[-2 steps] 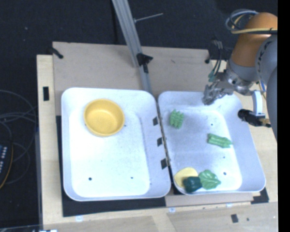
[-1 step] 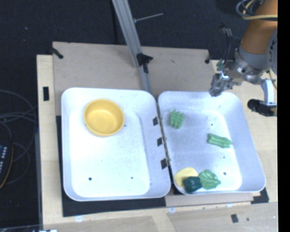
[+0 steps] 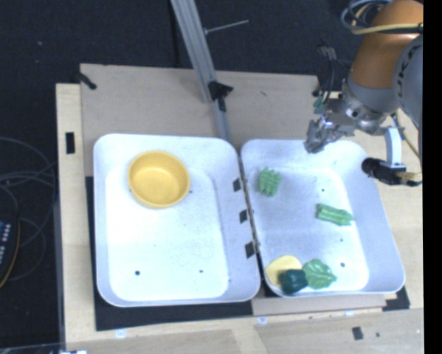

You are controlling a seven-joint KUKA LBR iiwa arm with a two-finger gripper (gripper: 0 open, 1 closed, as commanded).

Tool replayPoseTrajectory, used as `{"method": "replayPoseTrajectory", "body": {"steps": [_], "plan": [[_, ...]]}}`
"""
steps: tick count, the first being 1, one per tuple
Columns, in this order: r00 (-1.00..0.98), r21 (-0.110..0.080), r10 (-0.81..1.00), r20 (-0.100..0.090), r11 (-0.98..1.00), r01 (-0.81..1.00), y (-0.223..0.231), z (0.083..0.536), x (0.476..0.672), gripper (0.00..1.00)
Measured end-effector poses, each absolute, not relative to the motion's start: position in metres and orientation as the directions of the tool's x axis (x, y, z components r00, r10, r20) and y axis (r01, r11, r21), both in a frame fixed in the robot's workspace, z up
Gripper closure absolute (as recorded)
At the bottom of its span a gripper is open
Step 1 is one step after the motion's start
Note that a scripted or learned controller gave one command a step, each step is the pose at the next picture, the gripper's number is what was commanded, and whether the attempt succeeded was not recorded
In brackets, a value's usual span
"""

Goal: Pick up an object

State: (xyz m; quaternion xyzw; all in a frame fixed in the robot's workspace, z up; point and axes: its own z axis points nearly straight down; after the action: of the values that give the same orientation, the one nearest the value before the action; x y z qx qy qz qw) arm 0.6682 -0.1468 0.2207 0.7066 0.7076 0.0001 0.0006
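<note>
Gripper (image 3: pixel 318 137) sits over the far edge of the right bin (image 3: pixel 375 212); finger state cannot be told, and nothing is seen carried. Candidate objects all lie on that bin's floor: green piece (image 3: pixel 268 181) nearest, another green piece (image 3: pixel 333 214) mid-bin, and a yellow, dark green and light green cluster (image 3: pixel 300 274) at the near edge. Judged: pick not yet made; approach, descent, grasp and lift all remain.

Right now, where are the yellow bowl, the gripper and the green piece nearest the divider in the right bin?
yellow bowl (image 3: pixel 159 178): camera view, centre of its hollow.
gripper (image 3: pixel 314 140): camera view, at its fingertips.
green piece (image 3: pixel 269 181): camera view, middle of its top.
</note>
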Motion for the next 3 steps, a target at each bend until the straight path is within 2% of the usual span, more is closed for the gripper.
{"method": "replayPoseTrajectory", "body": {"steps": [2,3], "plan": [[-0.004,0.000,1.000,0.001,0.004,1.000,-0.037,0.217,0.643,1.00],[-0.004,0.002,1.000,0.002,0.004,1.000,0.012,0.235,0.626,1.00]]}}
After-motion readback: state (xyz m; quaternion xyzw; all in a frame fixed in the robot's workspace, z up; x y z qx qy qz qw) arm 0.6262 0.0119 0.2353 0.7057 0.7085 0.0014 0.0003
